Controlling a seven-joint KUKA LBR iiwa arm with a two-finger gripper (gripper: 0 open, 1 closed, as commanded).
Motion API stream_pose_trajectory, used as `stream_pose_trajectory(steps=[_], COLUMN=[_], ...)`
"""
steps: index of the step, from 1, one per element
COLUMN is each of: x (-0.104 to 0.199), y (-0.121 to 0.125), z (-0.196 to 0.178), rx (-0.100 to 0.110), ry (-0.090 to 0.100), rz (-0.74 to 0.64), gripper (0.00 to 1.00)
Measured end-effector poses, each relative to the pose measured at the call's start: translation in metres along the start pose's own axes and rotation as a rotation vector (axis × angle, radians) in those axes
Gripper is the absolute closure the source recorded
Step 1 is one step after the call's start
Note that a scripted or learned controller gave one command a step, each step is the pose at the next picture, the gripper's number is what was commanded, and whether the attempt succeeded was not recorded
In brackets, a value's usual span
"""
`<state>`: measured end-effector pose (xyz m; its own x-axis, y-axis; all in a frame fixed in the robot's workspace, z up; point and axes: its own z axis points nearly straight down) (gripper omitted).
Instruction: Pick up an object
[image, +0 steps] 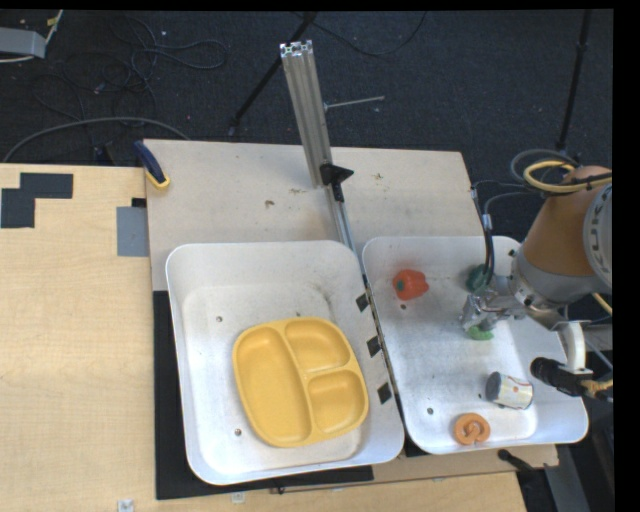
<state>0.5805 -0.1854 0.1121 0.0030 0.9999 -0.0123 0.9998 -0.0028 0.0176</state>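
- Hand (482, 315): low over the right bin, near that bin's right edge, on the grey arm (560, 240) that reaches in from the right; a small green object (481, 331) sits directly beneath it, and whether the hand is clenched, released or grasping cannot be told.
- Right bin (440, 400): white, shallow, toward the worktop's right edge.
- Red object (409, 284): rounded, with a green patch, in the right bin's far-left part, well apart from the hand.
- Grey and white cylinder (509, 390): lying on its side near the right bin's near-right corner.
- Orange ring-shaped object (471, 429): at the right bin's near edge, just beside the cylinder.
- Left bin (200, 300): white, shallow, beside the right bin.
- Yellow divided tray (298, 379): three compartments, lying tilted in the left bin's near half.
- Metal post (310, 115): rising from the worktop's far side, between the bins.
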Motion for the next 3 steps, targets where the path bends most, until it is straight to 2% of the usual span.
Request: stream_pose_trajectory(steps=[1,3], x=[0.0,-0.01], y=[0.002,0.005], z=[-0.042,-0.141], rx=[0.017,0.014], ry=[0.012,0.011], rz=[-0.004,-0.005], gripper=[1.0,1.0])
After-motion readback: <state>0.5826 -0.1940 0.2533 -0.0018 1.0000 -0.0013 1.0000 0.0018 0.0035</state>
